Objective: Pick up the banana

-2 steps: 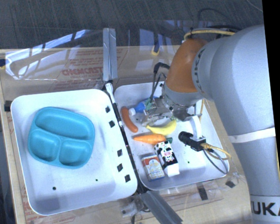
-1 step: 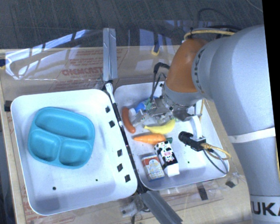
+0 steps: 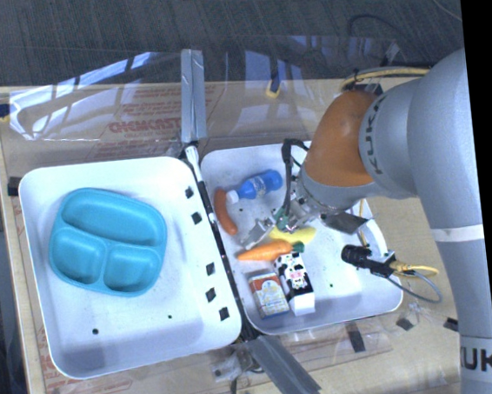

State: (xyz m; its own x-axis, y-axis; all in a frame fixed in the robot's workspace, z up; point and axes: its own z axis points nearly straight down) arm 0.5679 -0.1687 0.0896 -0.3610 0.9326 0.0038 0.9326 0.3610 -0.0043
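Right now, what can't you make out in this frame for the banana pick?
- Gripper: in the camera view the arm's wrist covers most of it, so finger state is unreadable.
- Banana: a yellow sliver shows beside the carrot; the wrist hides the rest, so contact can't be judged.
- Small cartons: labels too small to read.
- Right bin: its far right side is covered by the arm.

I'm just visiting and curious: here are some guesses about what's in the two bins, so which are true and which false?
1. The blue divided plate lies in the left bin. True.
2. The banana lies on that plate. False: it lies in the right bin, under the hand.
3. A carrot lies just below the banana. True.
4. The small blue bottle stands outside both bins. False: it lies in the right bin.
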